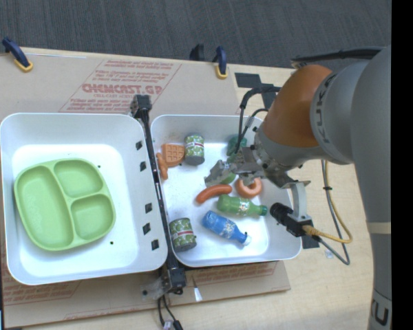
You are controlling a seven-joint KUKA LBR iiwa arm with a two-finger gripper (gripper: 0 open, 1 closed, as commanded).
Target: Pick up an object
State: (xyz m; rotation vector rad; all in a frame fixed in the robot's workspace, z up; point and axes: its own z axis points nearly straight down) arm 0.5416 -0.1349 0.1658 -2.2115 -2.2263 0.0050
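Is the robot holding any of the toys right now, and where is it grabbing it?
It cannot be told. The gripper sits low in the right bin, just above the sausage and ring, but the arm covers it.

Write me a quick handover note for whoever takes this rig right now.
Gripper: low in the right bin, above the hot dog and ring; finger state unclear.
Right bin: green bottle, blue bottle, two cans, waffle.
Left bin: green tray.
Done: nothing visibly lifted.
Left: grasp and lift one object.
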